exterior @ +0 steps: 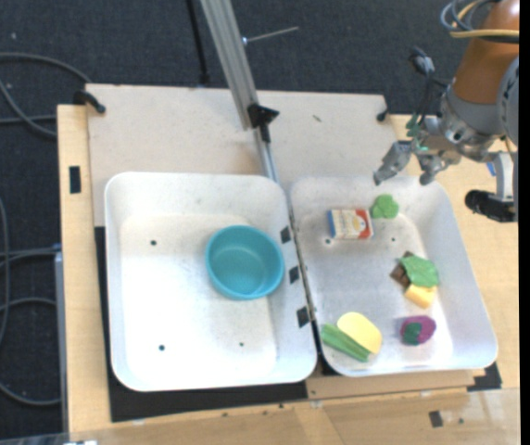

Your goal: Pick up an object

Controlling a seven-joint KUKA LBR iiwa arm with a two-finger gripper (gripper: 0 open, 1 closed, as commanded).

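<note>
Grey claw (pixel 408 168) hangs spread and bare over the right bin's (pixel 464 248) far rim — arm cut off at right.

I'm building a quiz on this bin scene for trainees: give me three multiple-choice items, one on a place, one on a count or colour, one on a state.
1. Where does the blue bowl sit?
A. in the left bin
B. in the right bin
C. on the bare bench

2. What colour is the small block next to the little carton?
A. red
B. green
C. black

3. How does the pincer stand?
A. shut on the carton
B. shut on the bowl
C. open, holding nothing, above the right bin's far rim

Answers:
1 A: the bowl rests alone near the middle of the left bin.
2 B: the green block lies just right of the carton.
3 C: the two fingers are spread apart with nothing between them, near the bin's far edge.
</note>
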